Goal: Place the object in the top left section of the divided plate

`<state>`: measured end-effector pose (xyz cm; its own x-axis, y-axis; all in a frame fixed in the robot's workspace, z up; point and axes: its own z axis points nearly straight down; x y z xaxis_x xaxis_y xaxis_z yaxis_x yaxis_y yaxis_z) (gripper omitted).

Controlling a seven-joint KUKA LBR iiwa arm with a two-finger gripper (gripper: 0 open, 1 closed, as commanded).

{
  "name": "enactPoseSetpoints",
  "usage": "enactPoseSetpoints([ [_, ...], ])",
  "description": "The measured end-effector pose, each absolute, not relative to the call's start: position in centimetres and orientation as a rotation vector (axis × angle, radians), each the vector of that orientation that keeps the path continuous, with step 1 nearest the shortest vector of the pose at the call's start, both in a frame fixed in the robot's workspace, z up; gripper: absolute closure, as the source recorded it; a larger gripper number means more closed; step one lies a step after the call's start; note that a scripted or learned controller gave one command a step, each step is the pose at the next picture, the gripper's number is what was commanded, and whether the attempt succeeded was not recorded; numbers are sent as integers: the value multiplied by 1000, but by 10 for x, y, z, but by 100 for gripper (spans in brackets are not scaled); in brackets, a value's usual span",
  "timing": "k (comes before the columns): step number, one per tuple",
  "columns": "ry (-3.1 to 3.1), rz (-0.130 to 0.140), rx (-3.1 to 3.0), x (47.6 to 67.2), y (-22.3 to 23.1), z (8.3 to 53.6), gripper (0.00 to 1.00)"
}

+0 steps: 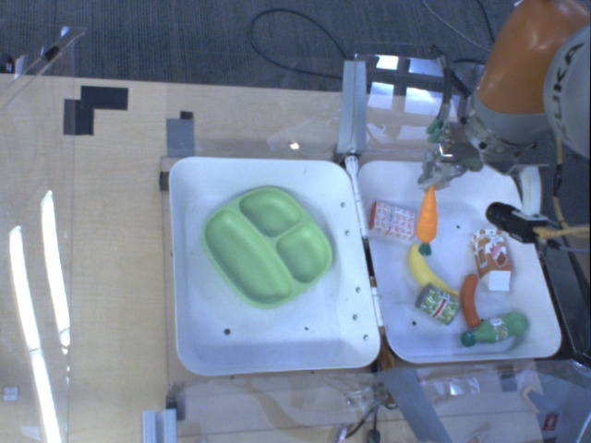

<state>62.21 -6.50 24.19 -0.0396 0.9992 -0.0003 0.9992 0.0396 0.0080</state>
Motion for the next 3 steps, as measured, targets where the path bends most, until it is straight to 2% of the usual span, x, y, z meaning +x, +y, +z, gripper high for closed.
enactPoseSetpoints([
  [1, 2413, 5, 2007, 640, 7, 200, 100],
  [2, 2509, 8, 1882, 648, 74, 230, 100],
  [3, 2033, 8, 2391, 643, 102, 250, 100],
])
